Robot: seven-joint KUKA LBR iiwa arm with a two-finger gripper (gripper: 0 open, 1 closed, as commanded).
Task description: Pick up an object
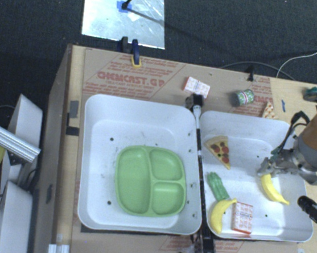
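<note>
Over the right bin, fingers touching a banana's top end, spread too blurred to tell

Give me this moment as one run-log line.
task: pick object | gripper: in right white bin, at upper tip of yellow toy banana | lift: not yet | left white bin: green divided plate

Bench top, outside bins: small green can; white printed card; blue clamp at rear edge. Floor beyond: reflective silver sheet; white cable.
</note>
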